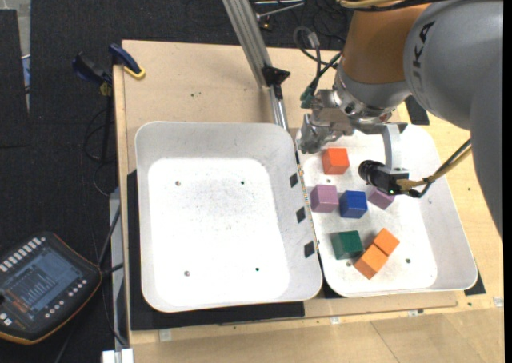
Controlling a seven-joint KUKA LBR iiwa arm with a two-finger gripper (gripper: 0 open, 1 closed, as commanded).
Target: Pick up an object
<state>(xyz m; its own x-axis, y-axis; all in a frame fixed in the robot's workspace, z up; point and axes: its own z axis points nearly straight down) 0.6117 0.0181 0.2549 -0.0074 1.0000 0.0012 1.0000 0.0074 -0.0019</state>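
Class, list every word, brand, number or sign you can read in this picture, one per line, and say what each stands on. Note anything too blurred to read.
"KU": dark letters on the grey arm, cut off by the arm's curve.
Pendant screen at lower left: lines of text, too small to read.
Blocks and bins: no markings visible.

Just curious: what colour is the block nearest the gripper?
Orange block, clearest in the camera view.

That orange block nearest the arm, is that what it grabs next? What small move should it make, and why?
Probably a short move toward the orange block and then down. The gripper sits near the right bin's upper left corner, just up-left of that block, with nothing seen held. The purple block and blue block lie farther off.
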